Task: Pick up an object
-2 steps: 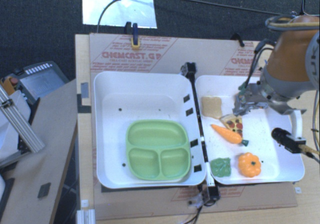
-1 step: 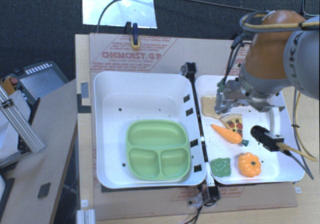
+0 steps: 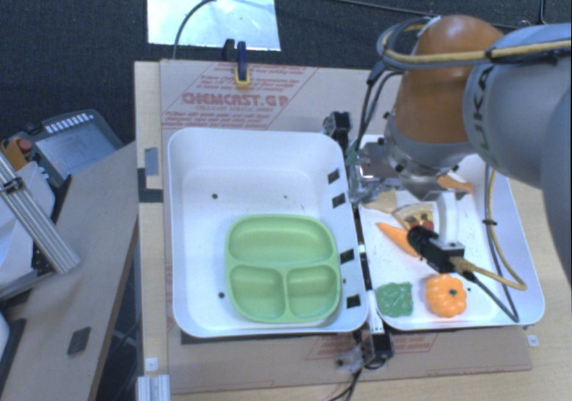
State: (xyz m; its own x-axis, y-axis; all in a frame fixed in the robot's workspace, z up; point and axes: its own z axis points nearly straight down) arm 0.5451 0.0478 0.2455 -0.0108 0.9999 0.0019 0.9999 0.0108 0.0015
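Observation:
My gripper (image 3: 368,178) hangs low over the upper left part of the right bin (image 3: 527,301), close to the wall between the bins. Just below and to its right lie a pale wedge-shaped piece (image 3: 384,203), a pizza slice (image 3: 414,214) and an orange carrot (image 3: 393,236). Nearer the front of that bin sit a small orange pumpkin (image 3: 446,296) and a green leafy piece (image 3: 394,299). An orange bit (image 3: 454,182) peeks out beside the wrist. The arm hides much of the bin's back half.
The left bin (image 3: 192,212) holds a green divided plate (image 3: 282,267) in its front half. A yellow cable (image 3: 496,281) loops across the right bin's right side. Both bins rest on a cardboard sheet (image 3: 241,96).

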